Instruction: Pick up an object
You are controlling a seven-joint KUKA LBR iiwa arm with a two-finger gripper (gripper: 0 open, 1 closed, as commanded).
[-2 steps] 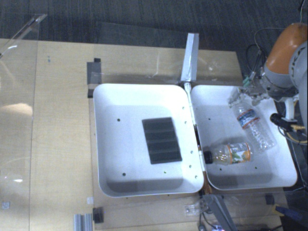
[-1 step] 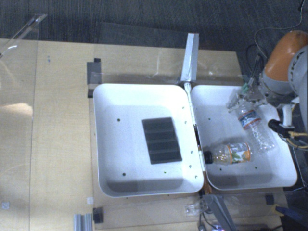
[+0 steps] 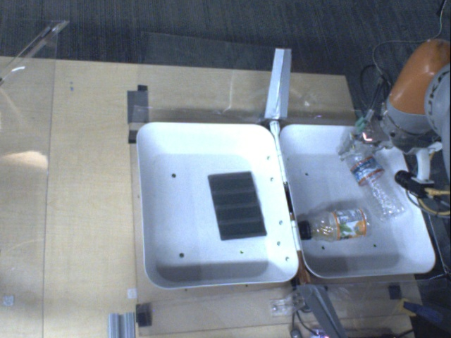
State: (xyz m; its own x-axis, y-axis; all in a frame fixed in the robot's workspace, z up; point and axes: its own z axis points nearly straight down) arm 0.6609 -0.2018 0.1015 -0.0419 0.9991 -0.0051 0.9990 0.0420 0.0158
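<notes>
In the right bin (image 3: 416,255), the gripper (image 3: 368,138) sits at the far edge, its state unclear; a clear bottle (image 3: 337,224) lies crosswise nearer the front.

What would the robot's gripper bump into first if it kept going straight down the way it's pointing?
Probably the small clear bottle with the blue-and-red label, lying just under the gripper in the right bin. Depth is hard to judge from above.

Bench (image 3: 84,189) with two bins (image 3: 151,210)
</notes>
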